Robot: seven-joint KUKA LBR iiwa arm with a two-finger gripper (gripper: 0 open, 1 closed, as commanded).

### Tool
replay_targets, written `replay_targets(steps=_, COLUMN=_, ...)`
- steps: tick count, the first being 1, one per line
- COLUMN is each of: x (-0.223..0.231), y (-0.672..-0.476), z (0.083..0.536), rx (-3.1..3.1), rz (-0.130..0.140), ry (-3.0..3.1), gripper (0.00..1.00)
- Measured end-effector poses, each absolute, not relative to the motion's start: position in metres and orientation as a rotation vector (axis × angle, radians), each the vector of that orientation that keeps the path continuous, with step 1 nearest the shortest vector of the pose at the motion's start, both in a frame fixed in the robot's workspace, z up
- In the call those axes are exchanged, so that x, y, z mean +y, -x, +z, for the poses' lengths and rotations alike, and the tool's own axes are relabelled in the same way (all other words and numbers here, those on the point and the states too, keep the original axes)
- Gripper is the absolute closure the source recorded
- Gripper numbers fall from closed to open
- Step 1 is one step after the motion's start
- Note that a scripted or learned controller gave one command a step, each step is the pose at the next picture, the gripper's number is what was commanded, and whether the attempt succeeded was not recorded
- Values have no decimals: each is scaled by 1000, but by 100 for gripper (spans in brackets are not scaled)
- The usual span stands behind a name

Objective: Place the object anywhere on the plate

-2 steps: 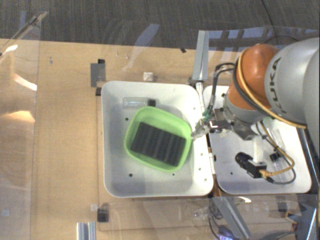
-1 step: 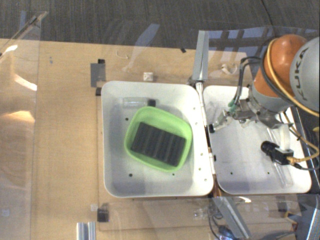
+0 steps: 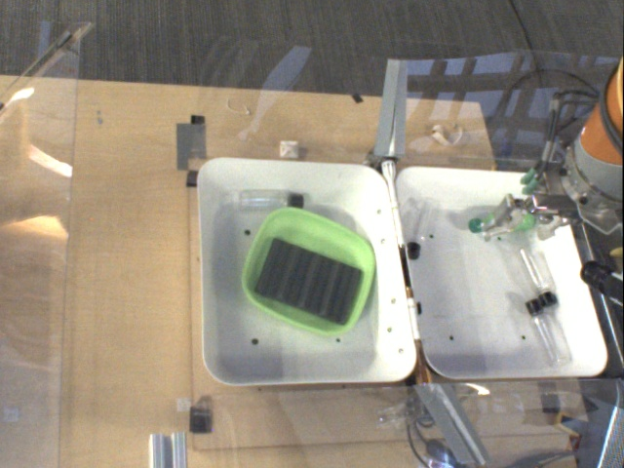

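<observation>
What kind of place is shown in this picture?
Probably a robotics lab test bench. Two shallow white bins sit side by side on a wooden bench, a robot arm reaches in over the right bin, and a green plate holds a dark ridged block.

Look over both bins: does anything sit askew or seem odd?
The green plate lies tilted at an angle in the left bin, with a dark ridged block already on it. In the right bin, a clear tube lies slanted near the right wall.
</observation>
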State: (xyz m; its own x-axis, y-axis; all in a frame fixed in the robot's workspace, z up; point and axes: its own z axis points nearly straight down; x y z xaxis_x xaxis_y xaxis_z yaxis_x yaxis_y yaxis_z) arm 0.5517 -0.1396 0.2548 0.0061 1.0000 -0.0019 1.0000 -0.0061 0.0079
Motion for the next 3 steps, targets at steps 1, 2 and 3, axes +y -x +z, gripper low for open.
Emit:
replay_targets(steps=1, x=-201, y=-542, z=299, rx=2174, rz=4, ry=-2258, gripper=0)
replay_targets(steps=2, x=-202, y=-528, z=415, rx=2398, rz=4, ry=-2015, gripper=0)
replay_targets(steps=3, x=-201, y=-531, z=426, rx=2402, rz=5, ry=-2001, gripper=100)
